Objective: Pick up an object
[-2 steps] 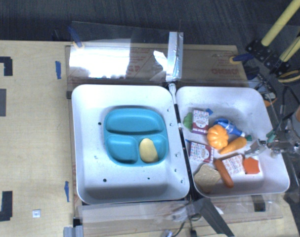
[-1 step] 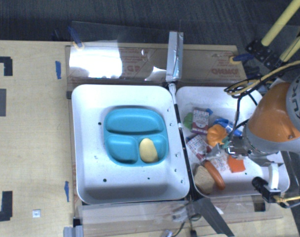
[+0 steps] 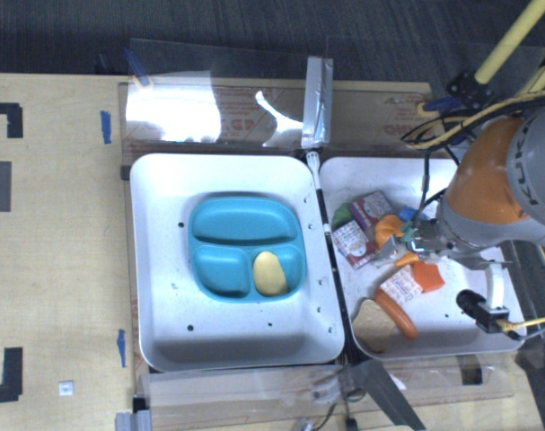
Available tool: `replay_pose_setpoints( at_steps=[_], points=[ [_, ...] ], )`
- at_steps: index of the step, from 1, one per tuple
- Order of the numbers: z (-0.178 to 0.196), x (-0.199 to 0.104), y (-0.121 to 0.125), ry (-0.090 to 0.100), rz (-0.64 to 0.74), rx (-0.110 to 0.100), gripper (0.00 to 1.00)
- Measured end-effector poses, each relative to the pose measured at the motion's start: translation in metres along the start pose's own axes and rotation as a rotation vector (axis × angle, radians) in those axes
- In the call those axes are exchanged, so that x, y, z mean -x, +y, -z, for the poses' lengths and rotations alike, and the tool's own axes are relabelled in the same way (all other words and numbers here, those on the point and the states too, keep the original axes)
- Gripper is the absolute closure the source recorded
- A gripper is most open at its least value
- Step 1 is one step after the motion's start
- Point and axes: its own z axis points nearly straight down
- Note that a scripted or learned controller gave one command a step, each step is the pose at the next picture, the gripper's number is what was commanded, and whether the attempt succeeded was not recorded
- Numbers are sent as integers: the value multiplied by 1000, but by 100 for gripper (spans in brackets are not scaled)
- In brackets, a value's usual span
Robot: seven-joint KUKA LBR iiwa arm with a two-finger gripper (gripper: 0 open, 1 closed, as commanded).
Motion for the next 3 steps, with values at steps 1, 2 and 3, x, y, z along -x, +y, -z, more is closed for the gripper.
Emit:
replay_pose_setpoints(
  at_steps=[1,2,3],
  points=[
    [9,0,0,0,-1,0,100],
    [-14,8,109,3,-409,-30,100],
    [-12,-7,54,-2,-820,-33,100]
  ],
)
